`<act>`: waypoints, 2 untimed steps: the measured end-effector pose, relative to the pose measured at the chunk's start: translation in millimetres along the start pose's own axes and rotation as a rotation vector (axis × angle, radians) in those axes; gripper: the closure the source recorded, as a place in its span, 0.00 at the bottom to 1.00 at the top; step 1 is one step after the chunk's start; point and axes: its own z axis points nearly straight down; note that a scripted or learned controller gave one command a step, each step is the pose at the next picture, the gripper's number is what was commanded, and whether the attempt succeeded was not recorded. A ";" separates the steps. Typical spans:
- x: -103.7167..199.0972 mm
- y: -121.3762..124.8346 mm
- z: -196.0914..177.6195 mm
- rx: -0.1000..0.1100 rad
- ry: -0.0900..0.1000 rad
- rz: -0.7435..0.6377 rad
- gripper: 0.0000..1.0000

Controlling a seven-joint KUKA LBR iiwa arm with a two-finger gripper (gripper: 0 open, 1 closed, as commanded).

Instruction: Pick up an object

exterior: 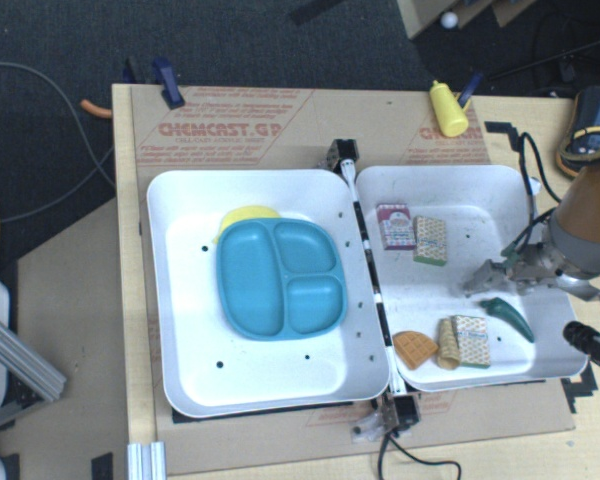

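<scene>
Risk: the gripper sits low in the right bin, over bare floor left of the green piece. If it closes here it likely grabs nothing. If it shifts toward the green piece, a finger could land on top and push it against the bin wall instead of straddling it.

Second risk: the small packets and the tan wafer lie close together near the front wall, so a grab there could nudge both.

Pose: the arm comes in from the right, wrist bent down into the right bin, tip pointing left.

Fingers: cannot tell whether spread or pressed together; too blurred. Nothing seen between them.

Other candidates: red carton and patterned packet at the back of the right bin; blue tray over a yellow thing in the left bin.
</scene>
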 end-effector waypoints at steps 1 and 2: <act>-10.1 -45.0 10.1 0.004 0.004 -0.002 0.00; -10.8 -44.2 0.3 0.001 0.001 -0.001 1.00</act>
